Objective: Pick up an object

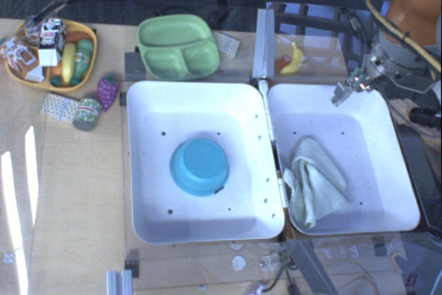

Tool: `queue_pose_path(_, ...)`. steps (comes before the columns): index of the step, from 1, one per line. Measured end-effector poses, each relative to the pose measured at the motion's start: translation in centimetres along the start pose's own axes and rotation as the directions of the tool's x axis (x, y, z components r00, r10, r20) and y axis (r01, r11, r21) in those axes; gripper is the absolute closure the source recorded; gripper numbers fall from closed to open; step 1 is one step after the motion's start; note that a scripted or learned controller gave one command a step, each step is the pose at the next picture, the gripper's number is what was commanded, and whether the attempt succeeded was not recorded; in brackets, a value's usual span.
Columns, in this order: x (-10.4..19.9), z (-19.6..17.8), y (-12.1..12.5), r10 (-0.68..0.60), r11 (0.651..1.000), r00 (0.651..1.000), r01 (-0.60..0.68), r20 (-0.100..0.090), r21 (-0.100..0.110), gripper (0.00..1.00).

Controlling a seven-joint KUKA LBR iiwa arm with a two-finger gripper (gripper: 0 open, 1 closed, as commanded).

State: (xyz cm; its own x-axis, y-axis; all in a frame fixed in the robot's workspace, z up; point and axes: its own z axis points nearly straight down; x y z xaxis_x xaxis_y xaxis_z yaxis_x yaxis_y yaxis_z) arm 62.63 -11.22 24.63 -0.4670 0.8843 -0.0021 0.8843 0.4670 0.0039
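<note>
two candidate objects, one per bin. cloth [316, 179]: pale, crumpled, in the right bin [387, 155], lying against that bin's left wall toward the near corner, folds bunched and uneven. bowl [200, 166]: blue, upside down or flat-topped by the look of it, near the middle of the left bin [148, 148], clear of all four walls.

gripper [344, 92]: above the far rim of the right bin, well apart from the cloth and farther still from the bowl; nothing between the fingers; open or closed cannot be told at this angle.

risks, as judged: cloth soft and loose, likely to be pinched by one fold alone and slip out on the lift; closeness to the left wall could bring a finger down on the rim or the divider between bins. bowl smooth and rounded, probably too wide for a pinch across, so a grasp could skid off the edge.

open room: bare floor across the far and right part of the right bin, good for descent; tight only on the cloth's left side. wide bare floor around the bowl.

outside the bins: green tray [178, 46], banana [295, 57], yellow basket [52, 55] of small items.
</note>
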Motion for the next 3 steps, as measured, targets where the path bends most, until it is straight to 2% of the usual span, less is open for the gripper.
queue_pose_path(1, 0.2, 0.4, 1.7, 0.148, 0.989, 0.989, -0.148, 0.001, 0.000, 1.00)
queue_pose_path(2, -2.5, 0.2, 3.6, 0.136, 0.991, 0.991, -0.136, 0.002, 0.000, 1.00)
queue_pose_path(3, -2.2, -1.4, -0.4, 0.147, 0.989, 0.989, -0.147, 0.001, -0.001, 1.00)
